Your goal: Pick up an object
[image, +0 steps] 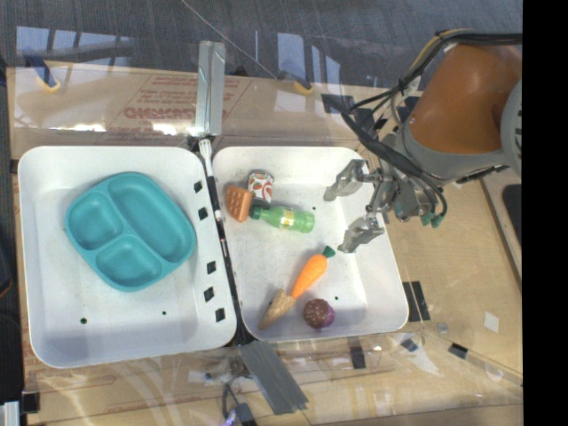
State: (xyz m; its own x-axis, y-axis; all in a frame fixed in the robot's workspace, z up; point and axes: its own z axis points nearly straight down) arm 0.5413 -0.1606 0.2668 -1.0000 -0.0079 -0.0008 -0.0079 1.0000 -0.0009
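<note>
The right bin (pixel 382 295) holds several toy foods. An orange carrot (pixel 309 273) lies near the middle, with an ice-cream cone (pixel 275 308) and a dark red round fruit (pixel 319 313) below it. A green bottle (pixel 286 217) lies by an orange-brown piece (pixel 238 203) and a small red-and-white can (pixel 260 185) at the upper left. My gripper (pixel 352 209) hangs over the bin's right part, open, with one finger (pixel 344 183) above and the other finger (pixel 361 234) just right of the carrot's green top. Nothing is between them.
The left bin (pixel 53 327) holds a teal divided plate (pixel 130 229). A ridge with black clips (pixel 213 238) separates the two bins. Cables (pixel 382 122) trail from the wrist above the right bin's far rim.
</note>
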